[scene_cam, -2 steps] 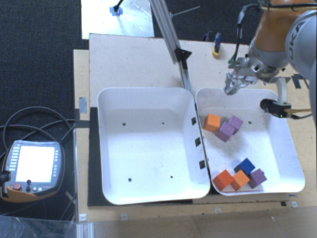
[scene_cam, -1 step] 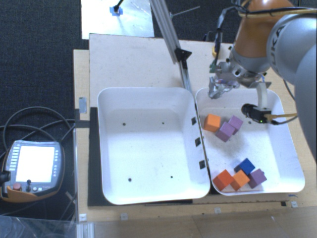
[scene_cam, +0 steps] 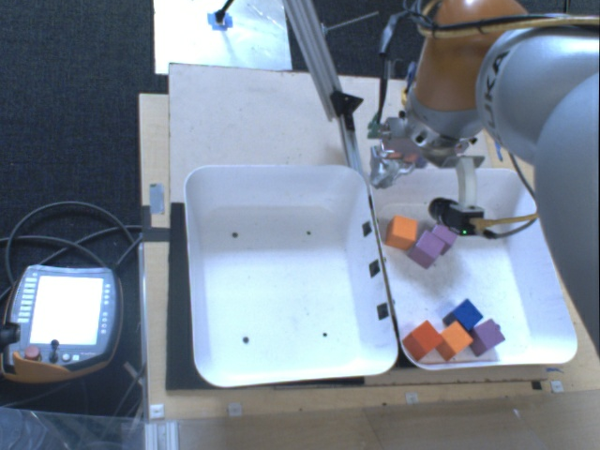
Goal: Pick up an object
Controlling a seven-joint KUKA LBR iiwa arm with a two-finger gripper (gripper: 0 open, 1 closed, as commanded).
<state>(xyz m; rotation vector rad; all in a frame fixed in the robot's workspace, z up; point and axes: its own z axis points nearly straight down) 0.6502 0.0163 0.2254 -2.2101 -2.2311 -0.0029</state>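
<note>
Camera view: I read part of "KUKA" on the grey arm (scene_cam: pixel 539 73) at 2 o'clock. The gripper (scene_cam: pixel 386 169) hangs over the right bin (scene_cam: pixel 539 293)'s far-left corner; whether it is spread or closed I cannot tell. Below it lie an orange block (scene_cam: pixel 402 232) and purple block (scene_cam: pixel 432 245); more blocks (scene_cam: pixel 457 330) cluster at 5 o'clock. The left bin (scene_cam: pixel 281 270) sits on a pale board (scene_cam: pixel 244 111); a control pendant (scene_cam: pixel 61 322) lies at 8 o'clock.
</note>
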